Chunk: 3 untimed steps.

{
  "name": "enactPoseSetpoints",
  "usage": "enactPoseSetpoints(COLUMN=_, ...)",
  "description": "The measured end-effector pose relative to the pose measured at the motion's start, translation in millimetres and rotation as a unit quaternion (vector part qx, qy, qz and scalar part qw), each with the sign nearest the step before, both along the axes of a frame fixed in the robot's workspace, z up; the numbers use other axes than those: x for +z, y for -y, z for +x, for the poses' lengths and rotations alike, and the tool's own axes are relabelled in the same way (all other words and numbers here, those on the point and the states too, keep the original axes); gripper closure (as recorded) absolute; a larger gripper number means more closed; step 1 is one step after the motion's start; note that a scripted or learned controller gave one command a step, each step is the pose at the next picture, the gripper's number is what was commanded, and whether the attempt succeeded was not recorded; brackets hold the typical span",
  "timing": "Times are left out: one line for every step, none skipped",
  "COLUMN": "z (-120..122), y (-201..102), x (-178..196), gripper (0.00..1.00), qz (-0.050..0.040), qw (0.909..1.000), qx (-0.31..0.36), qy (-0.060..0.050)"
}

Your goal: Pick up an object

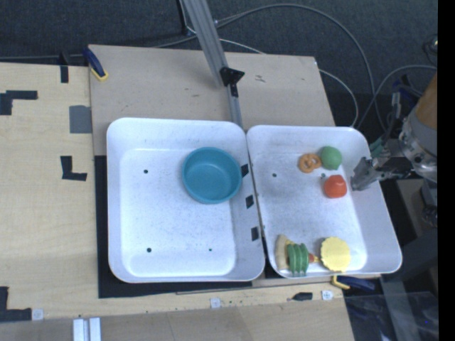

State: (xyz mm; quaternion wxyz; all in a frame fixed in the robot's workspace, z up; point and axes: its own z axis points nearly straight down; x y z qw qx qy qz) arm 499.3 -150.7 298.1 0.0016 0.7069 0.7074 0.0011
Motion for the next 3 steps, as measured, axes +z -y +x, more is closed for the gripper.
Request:
enactPoseSetpoints(z=3.7, y=-50.6, x=-24.3, gripper=1.00, qz=0.0008, qw=1.0000, qx=0.002, qy=-0.003)
enactPoseSetpoints(z=10.5, y=-95.8, x=-43.4, gripper=1.00, qz=0.0007, qw=1.0000, qx=0.001, qy=-0.003)
enactPoseSetpoints(z=17.7, y=-149.9, x=-60.2, gripper=1.00, qz=0.0006, qw=1.0000, qx=0.002, qy=-0.003)
